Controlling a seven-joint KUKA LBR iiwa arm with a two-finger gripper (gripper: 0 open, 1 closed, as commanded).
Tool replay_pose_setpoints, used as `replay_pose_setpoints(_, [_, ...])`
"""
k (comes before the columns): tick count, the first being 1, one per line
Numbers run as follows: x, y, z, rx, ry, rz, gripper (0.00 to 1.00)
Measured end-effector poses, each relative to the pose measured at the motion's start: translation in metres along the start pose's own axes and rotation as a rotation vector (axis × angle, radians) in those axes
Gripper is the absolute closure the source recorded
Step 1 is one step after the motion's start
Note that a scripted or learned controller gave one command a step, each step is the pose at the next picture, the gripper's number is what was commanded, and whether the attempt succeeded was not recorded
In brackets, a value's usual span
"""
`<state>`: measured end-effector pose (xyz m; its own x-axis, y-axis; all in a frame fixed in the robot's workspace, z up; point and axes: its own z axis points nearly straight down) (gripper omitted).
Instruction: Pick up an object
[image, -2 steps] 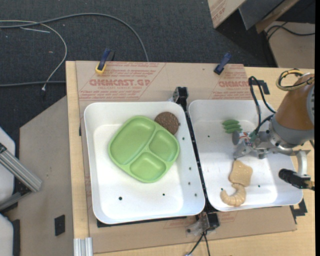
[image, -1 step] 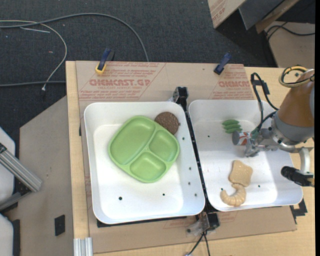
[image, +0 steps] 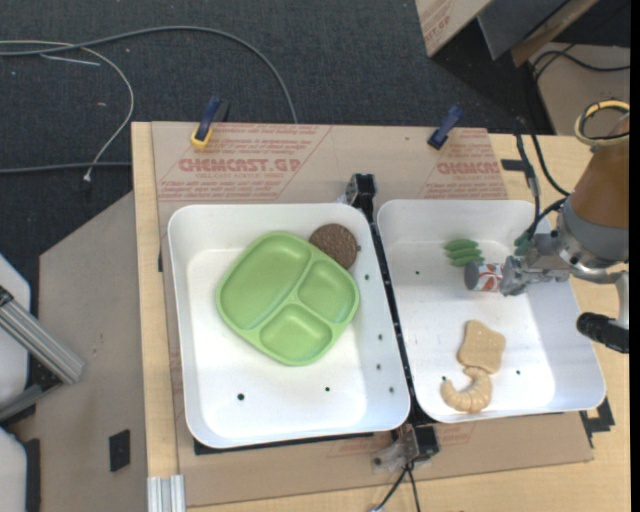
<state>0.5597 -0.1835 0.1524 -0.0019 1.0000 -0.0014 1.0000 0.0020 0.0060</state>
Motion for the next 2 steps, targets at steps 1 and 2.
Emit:
replay_pose_setpoints(1, [-0.001, -0.008, -0.055, 0.0, -0.001, 0.001, 1.0])
replay_pose_setpoints(2, [-0.001, -0.007, -0.077, 0.001, 0.0, 0.0, 1.0])
